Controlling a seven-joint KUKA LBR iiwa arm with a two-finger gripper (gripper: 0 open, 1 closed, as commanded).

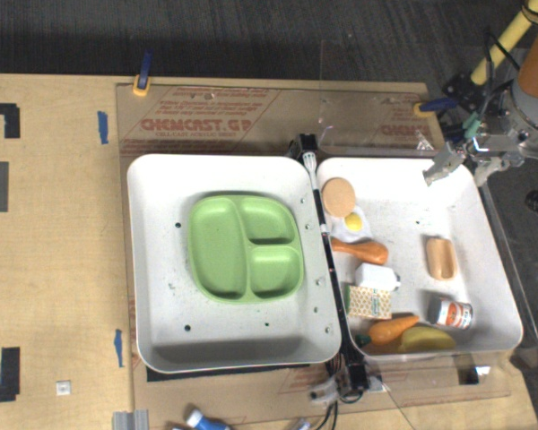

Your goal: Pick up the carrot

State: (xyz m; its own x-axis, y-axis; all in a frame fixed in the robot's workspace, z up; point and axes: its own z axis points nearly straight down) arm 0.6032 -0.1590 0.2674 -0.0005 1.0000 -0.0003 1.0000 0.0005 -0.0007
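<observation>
1. Currently the gripper point(450, 164) hangs over the far right corner of the right bin point(489, 240), well apart from the food, so nothing is held; I cannot tell whether it is open or closed.
2. The carrot point(362, 251) lies flat near the bin's left wall, probably the tapered orange piece, just above a small carton point(371, 297).
3. A second orange piece point(393, 329) near the front could be mistaken for it.
4. The carton's closeness leaves little room on that side.

carrot point(360, 251) in right bin point(498, 267)
</observation>
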